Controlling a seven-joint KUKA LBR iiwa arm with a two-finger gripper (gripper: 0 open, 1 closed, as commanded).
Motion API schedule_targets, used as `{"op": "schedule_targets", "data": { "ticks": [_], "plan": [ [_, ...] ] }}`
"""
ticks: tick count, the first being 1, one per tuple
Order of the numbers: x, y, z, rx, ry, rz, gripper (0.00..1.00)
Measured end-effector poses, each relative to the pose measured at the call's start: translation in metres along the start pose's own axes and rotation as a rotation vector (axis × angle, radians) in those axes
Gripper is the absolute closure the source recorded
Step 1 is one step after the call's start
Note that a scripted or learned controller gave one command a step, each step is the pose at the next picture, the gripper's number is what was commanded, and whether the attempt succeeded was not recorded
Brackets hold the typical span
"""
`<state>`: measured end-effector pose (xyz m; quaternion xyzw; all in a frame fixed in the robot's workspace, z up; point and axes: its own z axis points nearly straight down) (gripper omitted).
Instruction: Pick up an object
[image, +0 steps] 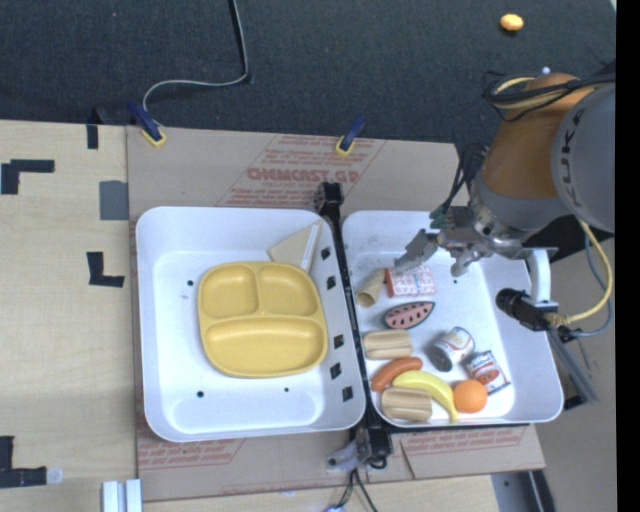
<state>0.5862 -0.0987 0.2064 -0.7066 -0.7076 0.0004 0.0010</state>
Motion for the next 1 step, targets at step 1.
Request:
{"op": "schedule_targets", "data": {
  "ticks": [1],
  "plan": [
    [-0.0217, 0.0293, 0.1158, -0.013, -0.006, 0.001, 0.0]
  ]
}}
